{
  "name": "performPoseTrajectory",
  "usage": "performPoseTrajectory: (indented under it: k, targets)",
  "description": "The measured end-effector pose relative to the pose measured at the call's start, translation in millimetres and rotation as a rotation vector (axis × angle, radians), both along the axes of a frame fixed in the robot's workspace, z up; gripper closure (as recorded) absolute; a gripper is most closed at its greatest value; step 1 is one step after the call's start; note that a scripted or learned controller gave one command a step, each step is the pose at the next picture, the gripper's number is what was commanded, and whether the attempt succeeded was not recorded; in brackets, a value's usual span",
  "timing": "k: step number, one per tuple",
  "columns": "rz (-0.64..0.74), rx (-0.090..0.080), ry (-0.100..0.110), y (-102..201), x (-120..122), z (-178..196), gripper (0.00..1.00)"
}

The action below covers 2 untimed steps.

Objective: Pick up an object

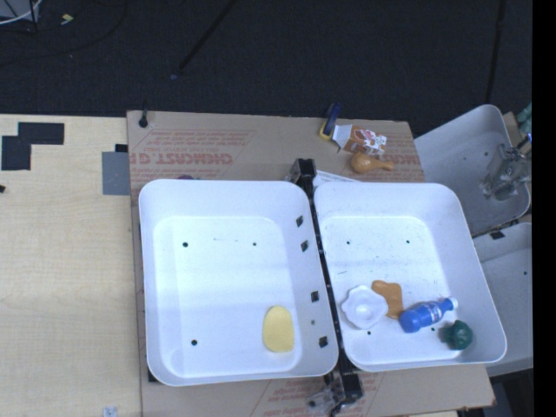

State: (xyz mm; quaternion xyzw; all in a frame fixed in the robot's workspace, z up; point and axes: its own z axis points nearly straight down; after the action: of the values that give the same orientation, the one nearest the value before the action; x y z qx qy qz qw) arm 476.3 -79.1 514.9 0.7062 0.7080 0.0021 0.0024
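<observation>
The camera view looks down on two white bins set side by side on a printed cardboard sheet [217, 150] that lies on the wooden bench [61, 259].

The left bin [161, 233] carries one thing: a pale yellow oval piece [279, 328] near its front edge, towards the front right corner. Its long axis runs from the front edge towards the back edge, barely tilted.

The right bin [452, 224] carries four things, all gathered by its front edge. A white flower-shaped piece [362, 307] sits nearest the wall shared with the left bin. An orange piece [389, 295] touches it on the side away from that wall. A blue bottle [426, 314] lies on its side just beside the orange piece; its long axis runs along the front edge, slightly tilted, and its white cap points towards the right edge. A dark green ball [457, 334] rests in the front right corner, just beside the bottle's cap end.

Behind the right bin, on the cardboard's back edge, lie an orange toy [369, 162], a small printed packet [365, 137] and a blue and yellow item [330, 122].
</observation>
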Motion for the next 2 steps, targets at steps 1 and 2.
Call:
performPoseTrajectory:
  k: [1, 2]
  targets:
    - [0.001, 0.002, 0.026, 44, 4, -162, 1.00]
    - [-0.001, 0.001, -0.006, 64, 16, -34, 1.00]
